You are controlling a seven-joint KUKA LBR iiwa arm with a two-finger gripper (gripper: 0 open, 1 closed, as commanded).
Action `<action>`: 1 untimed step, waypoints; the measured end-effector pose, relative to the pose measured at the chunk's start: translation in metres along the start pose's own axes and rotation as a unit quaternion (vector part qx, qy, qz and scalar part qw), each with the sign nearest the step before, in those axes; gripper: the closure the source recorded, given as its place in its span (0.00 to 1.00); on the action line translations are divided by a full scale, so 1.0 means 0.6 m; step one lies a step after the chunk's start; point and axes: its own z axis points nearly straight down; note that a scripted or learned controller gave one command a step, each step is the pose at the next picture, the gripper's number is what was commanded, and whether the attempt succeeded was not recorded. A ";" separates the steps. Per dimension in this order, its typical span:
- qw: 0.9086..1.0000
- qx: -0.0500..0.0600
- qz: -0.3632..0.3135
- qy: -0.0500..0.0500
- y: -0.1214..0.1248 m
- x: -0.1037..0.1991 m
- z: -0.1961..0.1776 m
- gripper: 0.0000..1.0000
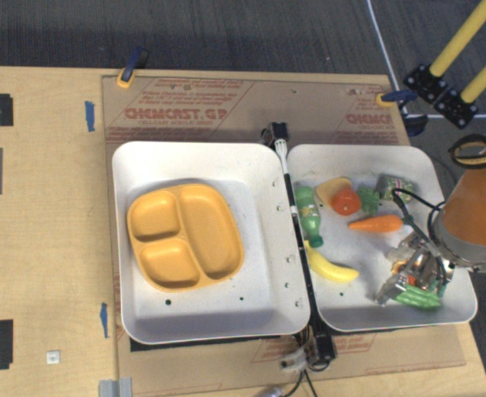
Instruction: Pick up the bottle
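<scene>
The bottle (307, 212) is green and lies on its side along the left wall of the right bin (367, 317), its length running front to back. My gripper (412, 278) is low in the front right corner of that bin, well to the right of the bottle and apart from it. It hovers over a green vegetable-shaped toy (419, 299). The orange band of the arm (477, 213) rises above it at the right edge.
A banana (332, 267) lies just in front of the bottle. A red tomato (346, 202), a yellow piece (332, 189), a carrot (377, 223) and a green packet (392, 187) fill the bin's middle and back. The left bin (135, 304) holds a yellow divided tray (185, 235).
</scene>
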 end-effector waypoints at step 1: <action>0.992 0.000 0.127 0.000 0.158 -0.042 -0.164 0.00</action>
